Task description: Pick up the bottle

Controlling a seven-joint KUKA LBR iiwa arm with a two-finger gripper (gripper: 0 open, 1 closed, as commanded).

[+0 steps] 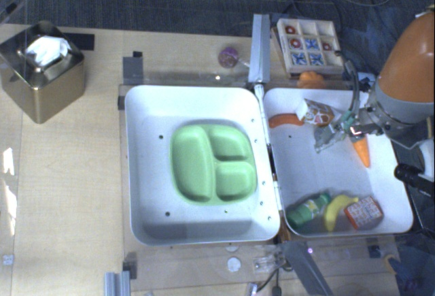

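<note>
Nearest the lens is the arm (408, 63), its orange band and grey wrist rising over the far right corner of the right bin (299, 165). Below it the hand (335, 133) sits low over the bin's far half. Whether it is open or closed I cannot tell, and nothing can be seen held in it.

Just beside the hand, on its far-left side, lies one crumpled printed packet (317, 113), close enough that it may be touching. One carrot (361, 150) lies just on the other side, and one orange-red strip (285, 120) lies beyond the packet, by the bin's left wall.

The bottle (309, 211), green and lying on its side, is well apart from the hand in the near-left corner of the same bin. It touches one yellow banana (338, 209), with one small red box (364, 213) next along.

So I judge the task barely started. The bottle is untouched, and the reach, grasp and lift all remain. The banana pressed against it may crowd the grasp.

Further out, the left bin (146, 152), the second of two, holds one green divided plate (214, 162). On the table (68, 186) stand one game board (307, 43) and one gold box (44, 80).
</note>
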